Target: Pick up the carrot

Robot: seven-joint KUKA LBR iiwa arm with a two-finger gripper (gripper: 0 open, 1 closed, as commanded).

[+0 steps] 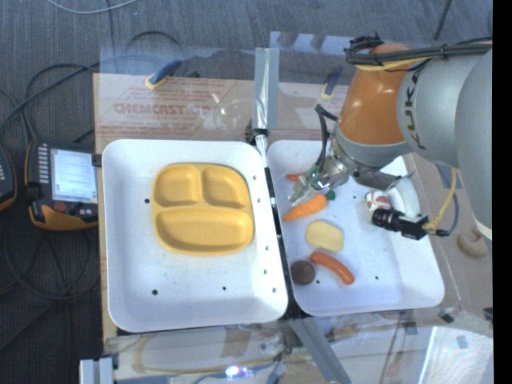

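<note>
The orange carrot (pixel 306 208) lies in the right bin (pixel 416 286), near its left wall, pointing up to the right. My gripper (pixel 310 186) hangs just above the carrot's upper end, reaching down from the orange-banded wrist. A small red-orange piece (pixel 295 178) shows just left of the gripper.
A pale yellow lump (pixel 324 235), a red-orange sausage (pixel 333 267) and a dark brown ball (pixel 302 272) lie below the carrot in the right bin. The left bin (pixel 128 294) holds a yellow divided tray (pixel 204 206). A metal divider rail (pixel 266 94) runs between the bins.
</note>
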